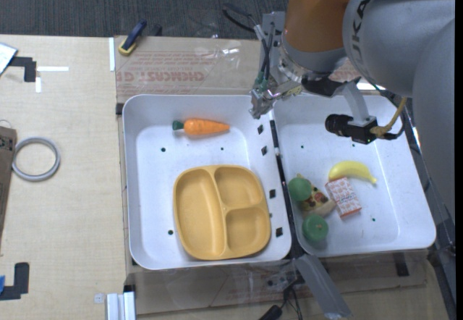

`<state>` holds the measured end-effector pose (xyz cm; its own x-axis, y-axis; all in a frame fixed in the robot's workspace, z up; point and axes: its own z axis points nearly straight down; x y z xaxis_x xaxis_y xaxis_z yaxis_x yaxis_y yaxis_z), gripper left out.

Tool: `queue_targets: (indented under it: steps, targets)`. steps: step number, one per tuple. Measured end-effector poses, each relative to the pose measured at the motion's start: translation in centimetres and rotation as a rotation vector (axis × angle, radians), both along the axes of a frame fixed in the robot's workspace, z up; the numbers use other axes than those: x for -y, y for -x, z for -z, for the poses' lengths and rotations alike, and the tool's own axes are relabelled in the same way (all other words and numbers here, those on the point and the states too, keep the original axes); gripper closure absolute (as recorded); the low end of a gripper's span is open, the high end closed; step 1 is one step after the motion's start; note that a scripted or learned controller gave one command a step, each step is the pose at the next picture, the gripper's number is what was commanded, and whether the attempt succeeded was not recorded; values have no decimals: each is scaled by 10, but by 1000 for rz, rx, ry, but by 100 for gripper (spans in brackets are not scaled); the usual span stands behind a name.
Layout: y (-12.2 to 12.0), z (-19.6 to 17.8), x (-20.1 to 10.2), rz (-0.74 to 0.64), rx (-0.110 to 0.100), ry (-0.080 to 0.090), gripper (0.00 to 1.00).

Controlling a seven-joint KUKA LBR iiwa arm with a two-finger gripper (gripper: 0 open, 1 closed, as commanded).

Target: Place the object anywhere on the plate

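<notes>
A yellow plate (221, 211) with three compartments lies in the front of the left bin (145, 188). An orange carrot (206, 127) with a green stub lies behind the plate, near the bin's back wall. My gripper (259, 105) hangs over the divider between the two bins, at the back. It is to the right of the carrot and apart from it. Nothing shows under its tip. The grey arm with its orange band (325, 0) covers the back of the right bin (405, 217).
The right bin holds a yellow banana (353, 171), a red and white box (344, 198), two green fruits (315, 228) and a small brown toy (319, 201). A tape roll (34, 158) lies on the bench at left. Cardboard (188, 69) sits behind the bins.
</notes>
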<state>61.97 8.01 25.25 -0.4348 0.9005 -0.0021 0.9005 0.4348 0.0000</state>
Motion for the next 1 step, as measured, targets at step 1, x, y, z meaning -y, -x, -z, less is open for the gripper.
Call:
queue_targets:
  steps: [1]
  targets:
    - [0, 0, 0, 0, 0, 0, 0]
